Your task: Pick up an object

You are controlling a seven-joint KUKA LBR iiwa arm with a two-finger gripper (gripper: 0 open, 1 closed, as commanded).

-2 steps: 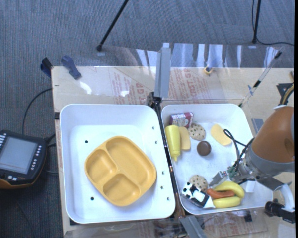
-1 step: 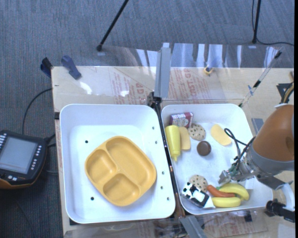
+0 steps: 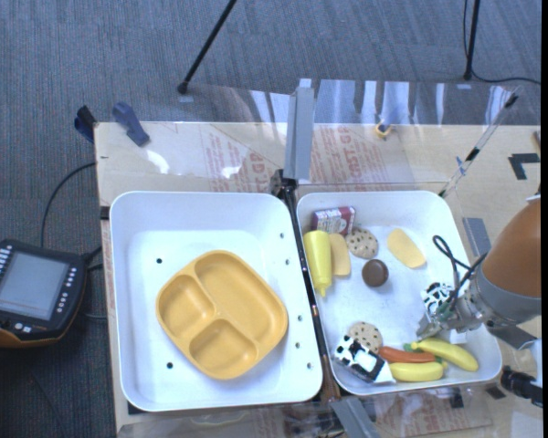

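The right bin holds several play-food items: a yellow squeeze bottle, a small red carton, two cookies, a pale yellow wedge, a brown ball, a black-and-white toy, an orange carrot and two bananas. My gripper hangs low over the bin's right side, just above the upper banana and beside a small black-and-white item. I see nothing clearly held in it.
The left bin carries a yellow divided plate. A grey post stands behind the seam between the bins. A black cable loop trails from the wrist over the right bin. A pendant lies on the floor at left.
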